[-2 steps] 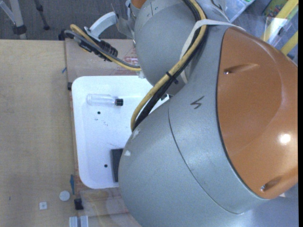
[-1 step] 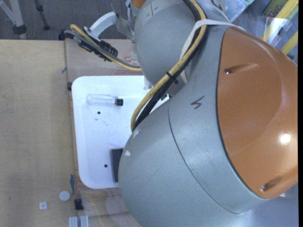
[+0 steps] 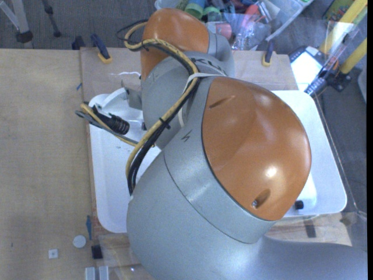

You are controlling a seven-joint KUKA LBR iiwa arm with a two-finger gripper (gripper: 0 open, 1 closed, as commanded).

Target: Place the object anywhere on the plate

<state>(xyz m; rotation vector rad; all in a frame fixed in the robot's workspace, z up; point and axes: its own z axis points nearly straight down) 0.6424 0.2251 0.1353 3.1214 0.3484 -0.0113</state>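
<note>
My grey and orange arm (image 3: 233, 156) looms close under the camera and covers most of both bins. Its wrist end (image 3: 135, 92) reaches down over the far corner of the left bin (image 3: 105, 179). Beside that wrist a rounded white rim (image 3: 108, 102) peeks out, which may be the plate; the rest of it is hidden. A black cable with its plug (image 3: 111, 121) runs along the arm over the bin. Any object lying in the bins is covered by the arm.
The right bin (image 3: 329, 174) shows as a white strip at the right. A clear tub of coloured toys (image 3: 233, 4) stands behind the bench. Clamps (image 3: 100, 48) grip the far board edge. Small bits (image 3: 78, 241) lie at the front left.
</note>
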